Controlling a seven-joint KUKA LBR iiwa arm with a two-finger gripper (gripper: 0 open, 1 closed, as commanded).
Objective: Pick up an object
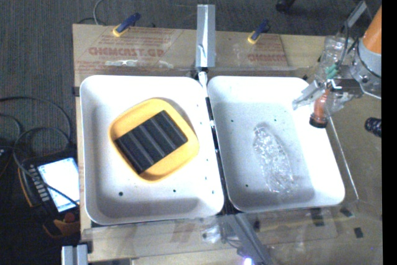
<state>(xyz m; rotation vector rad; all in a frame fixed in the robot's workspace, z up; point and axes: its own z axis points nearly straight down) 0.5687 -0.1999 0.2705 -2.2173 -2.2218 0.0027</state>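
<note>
A yellow pad with a black ribbed top (154, 138) lies flat in the middle of the left bin (99, 195). In the right bin (248, 102), a clear crinkled plastic piece (273, 157) rests right of centre, hard to make out against the white floor. My gripper (317, 106) hangs over the right bin's far right rim, up and to the right of the clear piece and apart from it. A small reddish part with a dark tip (319, 113) shows at its lower end; whether it belongs to the gripper or is something held is unclear.
The two bins sit side by side on a cardboard-covered bench (155, 46), with a metal divider post (205, 34) behind their shared wall. Two blue-and-yellow clamps (126, 23) (258, 31) hold the board's far edge. A device with cables (53, 180) lies left of the bench.
</note>
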